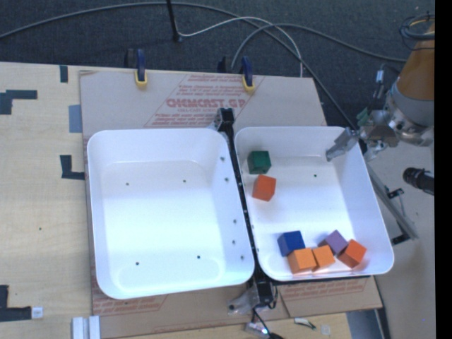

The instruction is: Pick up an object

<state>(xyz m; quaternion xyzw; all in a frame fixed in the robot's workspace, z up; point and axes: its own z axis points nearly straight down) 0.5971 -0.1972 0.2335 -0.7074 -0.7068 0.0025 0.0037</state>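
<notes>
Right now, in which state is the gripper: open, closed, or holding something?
Gripper: cannot be told; it sits at the right bin's far right rim, apart from every block, holding nothing visible.

Arm [417,83]: grey body, rounded links
Band: orange, broad, wrapped around the arm above the wrist
Wrist: pale grey metal ring under the orange band
Gripper [345,145]: grey, slim finger, dark fittings behind it
Marking: small green spot on the gripper mount
Cable: thin dark loop above the orange band
</notes>
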